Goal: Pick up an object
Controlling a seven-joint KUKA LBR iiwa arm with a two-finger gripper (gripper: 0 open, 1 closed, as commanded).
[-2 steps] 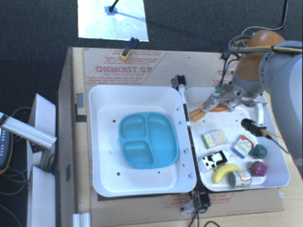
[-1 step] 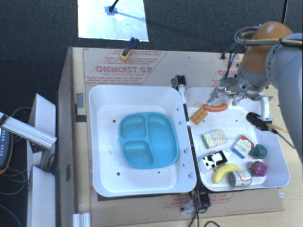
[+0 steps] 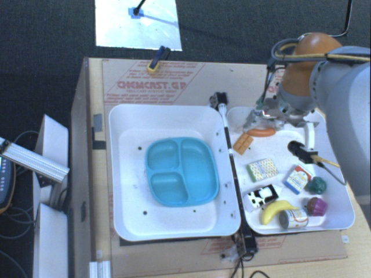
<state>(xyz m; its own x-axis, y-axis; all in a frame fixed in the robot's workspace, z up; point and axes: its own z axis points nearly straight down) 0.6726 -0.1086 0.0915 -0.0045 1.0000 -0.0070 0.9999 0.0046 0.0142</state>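
- Dark carpet (image 3: 46,39) all round a cardboard-topped bench (image 3: 174,77), with a pale sheet (image 3: 136,16) on the floor beyond it.
- On the bench, two white bins side by side: left bin (image 3: 124,155) and right bin (image 3: 342,213).
- In the left bin, a blue divided tray (image 3: 181,171), flat, near the middle.
- Grey arm (image 3: 348,91) in from the view's right, with the gripper (image 3: 264,116) low over the far end of the right bin.
- Open or closed: cannot tell. Hold on anything: cannot tell either.
- Pickable things all in the right bin, the closest being a sausage (image 3: 261,132), lying crosswise just on the near side of the gripper; touching or apart, cannot tell.
- Orange block (image 3: 242,143) tilted beside the sausage, close to the bin's inner wall.
- Mid-bin: patterned card (image 3: 262,169), then a small box (image 3: 297,179) and a green lump (image 3: 317,185) toward the outer wall.
- Near end: black-and-white toy (image 3: 262,196), banana (image 3: 275,210) just below it, can (image 3: 293,218) touching the banana, purple lump (image 3: 316,205) beside the can.
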